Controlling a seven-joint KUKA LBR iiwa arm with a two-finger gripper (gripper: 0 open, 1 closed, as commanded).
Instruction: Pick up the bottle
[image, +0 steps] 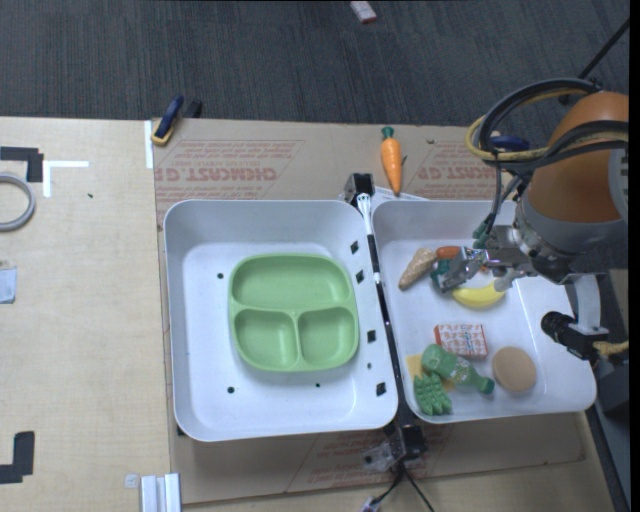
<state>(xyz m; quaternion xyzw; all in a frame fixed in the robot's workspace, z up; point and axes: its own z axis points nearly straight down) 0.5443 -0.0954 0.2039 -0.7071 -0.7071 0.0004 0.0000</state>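
One bottle (455, 372), one banana (478, 296), two bins (190, 330).

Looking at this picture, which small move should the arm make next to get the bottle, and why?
Probably shift the gripper toward the near side of the right white bin and lower it. It hangs now over the yellow banana, while the small clear plastic bottle with green parts lies apart, nearer the bin's front edge, between the red patterned box and the round tan ball.

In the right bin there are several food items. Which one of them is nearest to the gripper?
The banana. It lies just below the gripper, nearly touching, while the bread piece is further left and the round bun sits near the bin's front.
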